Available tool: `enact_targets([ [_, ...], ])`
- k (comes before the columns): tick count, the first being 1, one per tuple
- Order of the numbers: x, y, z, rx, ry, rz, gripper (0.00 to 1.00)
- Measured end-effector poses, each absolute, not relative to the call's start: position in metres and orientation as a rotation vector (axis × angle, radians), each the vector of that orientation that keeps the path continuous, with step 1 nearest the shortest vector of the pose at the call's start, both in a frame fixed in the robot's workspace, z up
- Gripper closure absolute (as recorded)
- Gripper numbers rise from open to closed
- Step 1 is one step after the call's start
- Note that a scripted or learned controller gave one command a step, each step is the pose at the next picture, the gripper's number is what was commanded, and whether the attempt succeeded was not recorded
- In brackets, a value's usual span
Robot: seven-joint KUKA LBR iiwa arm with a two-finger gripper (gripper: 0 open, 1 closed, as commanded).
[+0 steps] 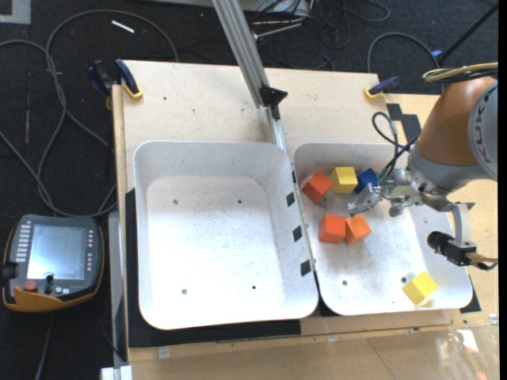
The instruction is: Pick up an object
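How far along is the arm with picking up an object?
Nothing is lifted yet. The gripper sits low in the right white bin, beside the small orange cubes and the blue block. The grasp itself and the lift remain.

In the right bin (380, 301), one orange block (318, 186) lies at ten o'clock beside a yellow block (344, 179) and a blue block (367, 180). Two orange blocks (344, 229) touch near the centre. Another yellow block (419, 287) lies at five o'clock.
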State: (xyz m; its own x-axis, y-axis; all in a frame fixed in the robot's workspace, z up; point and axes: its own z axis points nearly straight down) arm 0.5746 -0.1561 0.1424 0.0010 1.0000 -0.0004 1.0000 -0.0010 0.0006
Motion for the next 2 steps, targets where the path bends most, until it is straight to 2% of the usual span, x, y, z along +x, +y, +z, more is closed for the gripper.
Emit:
enact_targets([
  [1,0.567,-0.154,0.114,2.214,2.220,0.006,0.00],
  [2,0.500,-0.221,0.095,2.230,2.212,-0.006,0.00],
])
